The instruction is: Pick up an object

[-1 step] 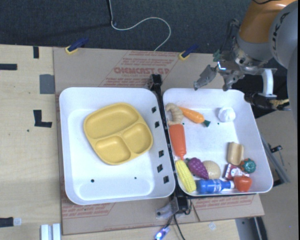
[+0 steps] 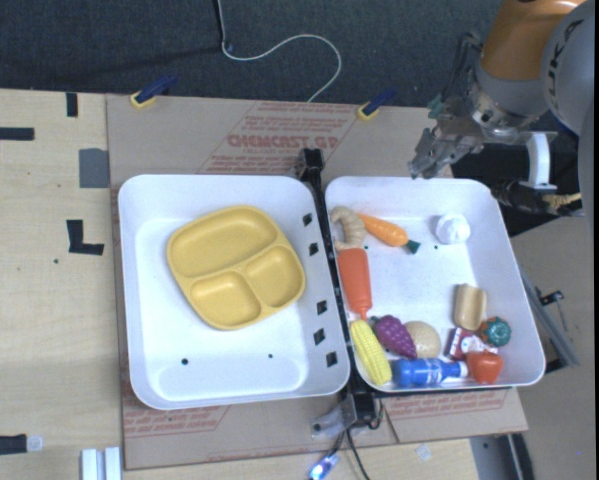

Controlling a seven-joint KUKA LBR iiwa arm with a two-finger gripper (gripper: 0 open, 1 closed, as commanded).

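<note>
My gripper hangs over the far rim of the right bin, up at its back left corner, with nothing seen in it. Toy food lies in that bin. Closest to the gripper are an orange carrot, a white round piece and a beige piece. An orange sausage lies along the left wall. At the near end sit a yellow corn cob, purple grapes, a blue bottle, a red piece and a tan bread piece.
The left bin holds a yellow divided plate. Black clips run along the wall shared by the two bins. A white cable loops on the dark surface behind. The arm's grey and orange body stands at the top right.
</note>
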